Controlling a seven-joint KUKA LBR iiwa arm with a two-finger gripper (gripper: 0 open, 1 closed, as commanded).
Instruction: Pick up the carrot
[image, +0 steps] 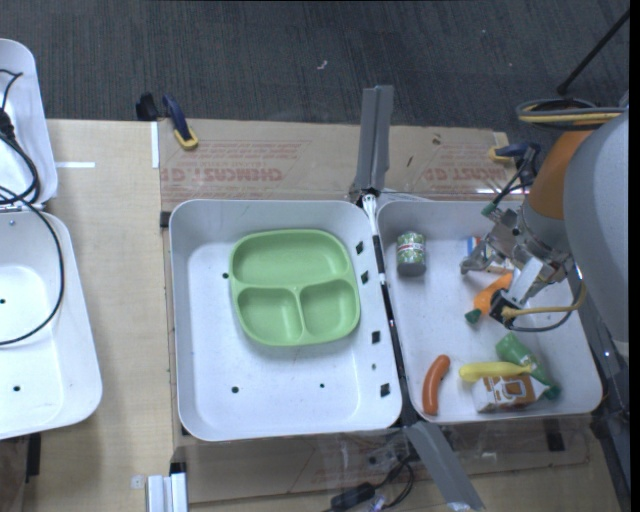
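Zero lift confirmed: gripper (497, 275) hung just over the carrot (488, 298) at the view's 3 o'clock, couldn't tell whether open or closed, so grasp-and-raise remained.

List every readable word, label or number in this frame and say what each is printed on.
"CHEMCO", roughly, the rest blurred: red upside-down print on the brown cardboard sheet.
Label on the small grey-green can: too small to read.
Print on the brown-and-white packet: too blurred to read.
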